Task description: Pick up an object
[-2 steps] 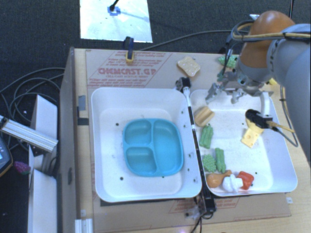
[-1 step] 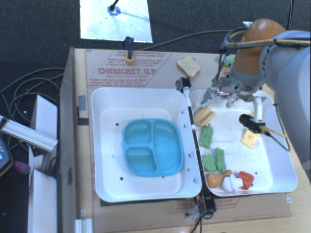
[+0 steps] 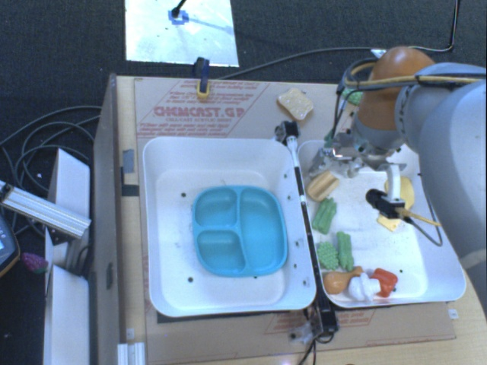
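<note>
Tool [image 3: 337,158] above tan block [image 3: 322,185], lying diagonal

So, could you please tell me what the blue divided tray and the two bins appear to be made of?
The blue divided tray looks like moulded plastic: uniform colour, soft sheen, rounded compartments. The left bin and right bin seem thin white plastic, smooth with rounded rims, though that is uncertain.

A sky-blue divided plate [image 3: 240,230] sat in a white bin [image 3: 171,166]. The other white bin [image 3: 434,268] held green toy vegetables [image 3: 325,214], a tan bread piece [image 3: 321,185] and a red-and-orange toy [image 3: 383,280].
</note>
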Robot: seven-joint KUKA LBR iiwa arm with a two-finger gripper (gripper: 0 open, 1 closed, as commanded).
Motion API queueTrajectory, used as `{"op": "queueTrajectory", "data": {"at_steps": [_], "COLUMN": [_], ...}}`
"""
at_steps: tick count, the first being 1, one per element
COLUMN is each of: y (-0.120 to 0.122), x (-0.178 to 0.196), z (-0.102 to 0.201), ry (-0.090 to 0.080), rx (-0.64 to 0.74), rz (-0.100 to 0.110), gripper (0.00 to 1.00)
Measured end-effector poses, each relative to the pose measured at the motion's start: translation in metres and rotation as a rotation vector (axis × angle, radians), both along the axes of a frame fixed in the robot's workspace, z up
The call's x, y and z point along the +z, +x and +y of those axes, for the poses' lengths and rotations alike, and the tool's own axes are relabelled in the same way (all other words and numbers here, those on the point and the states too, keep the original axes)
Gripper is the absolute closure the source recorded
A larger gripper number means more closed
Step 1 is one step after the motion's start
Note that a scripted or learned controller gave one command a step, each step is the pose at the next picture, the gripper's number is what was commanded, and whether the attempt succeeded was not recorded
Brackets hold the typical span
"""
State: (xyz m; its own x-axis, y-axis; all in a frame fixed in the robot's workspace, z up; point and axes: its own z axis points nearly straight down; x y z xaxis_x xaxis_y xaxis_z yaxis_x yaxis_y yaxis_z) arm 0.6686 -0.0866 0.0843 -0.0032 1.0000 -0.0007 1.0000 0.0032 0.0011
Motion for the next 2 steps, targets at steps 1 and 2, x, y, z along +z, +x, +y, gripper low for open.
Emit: {"op": "queueTrajectory", "data": {"at_steps": [1, 2], "y": [-0.064, -0.012], "x": [0.0, 0.001], "z": [-0.003, -0.01], "ry": [0.0, 0.0], "rx": [-0.002, 0.001], "rz": [0.0, -0.002], "gripper": [0.0, 0.0]}}
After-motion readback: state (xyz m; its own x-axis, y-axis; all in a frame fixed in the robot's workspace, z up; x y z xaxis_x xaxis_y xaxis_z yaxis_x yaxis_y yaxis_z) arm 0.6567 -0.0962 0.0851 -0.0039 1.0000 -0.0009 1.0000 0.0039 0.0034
